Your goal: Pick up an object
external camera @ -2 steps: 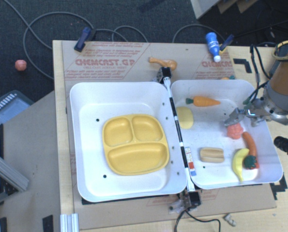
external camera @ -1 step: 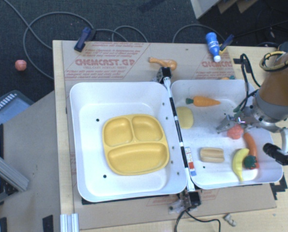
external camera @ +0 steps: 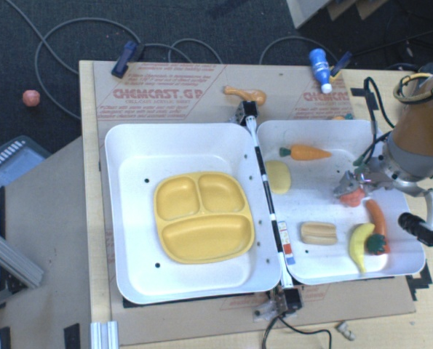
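My gripper (external camera: 351, 186) hangs low in the right bin (external camera: 325, 271), near its right side, directly over a small red object (external camera: 353, 198) that peeks out below it. Whether it is touching that object cannot be made out. Around it lie an orange carrot (external camera: 308, 152) at the back, a pale yellow round fruit (external camera: 278, 176) by the left wall, a tan bread roll (external camera: 319, 233), a yellow banana (external camera: 359, 246) and an orange-red chili with a green stem (external camera: 377, 222) at the front right.
The left bin (external camera: 129, 158) holds a yellow divided plate (external camera: 203, 217). A blue-and-white bottle (external camera: 319, 68), a tan toy (external camera: 245, 94) and a blue clip (external camera: 124, 58) lie on the board behind the bins. The grey arm (external camera: 412, 151) comes in over the right bin's right rim.
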Robot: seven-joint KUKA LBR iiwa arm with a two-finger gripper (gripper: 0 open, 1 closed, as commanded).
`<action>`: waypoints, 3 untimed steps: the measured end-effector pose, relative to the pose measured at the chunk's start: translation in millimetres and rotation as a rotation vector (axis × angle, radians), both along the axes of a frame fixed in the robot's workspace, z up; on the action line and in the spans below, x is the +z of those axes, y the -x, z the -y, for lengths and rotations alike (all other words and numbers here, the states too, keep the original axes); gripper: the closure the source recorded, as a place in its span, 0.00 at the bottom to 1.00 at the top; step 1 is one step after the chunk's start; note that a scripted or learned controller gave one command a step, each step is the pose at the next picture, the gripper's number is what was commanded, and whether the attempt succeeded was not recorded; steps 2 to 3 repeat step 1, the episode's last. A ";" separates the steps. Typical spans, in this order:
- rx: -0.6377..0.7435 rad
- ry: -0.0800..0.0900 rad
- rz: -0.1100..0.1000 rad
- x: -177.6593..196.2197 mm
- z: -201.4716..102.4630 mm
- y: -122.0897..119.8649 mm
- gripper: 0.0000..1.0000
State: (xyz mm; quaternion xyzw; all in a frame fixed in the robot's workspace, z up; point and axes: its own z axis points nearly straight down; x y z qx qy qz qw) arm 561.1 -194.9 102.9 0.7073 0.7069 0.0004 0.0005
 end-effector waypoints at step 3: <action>0.003 0.001 0.015 -12.4 -76.8 -53.3 1.00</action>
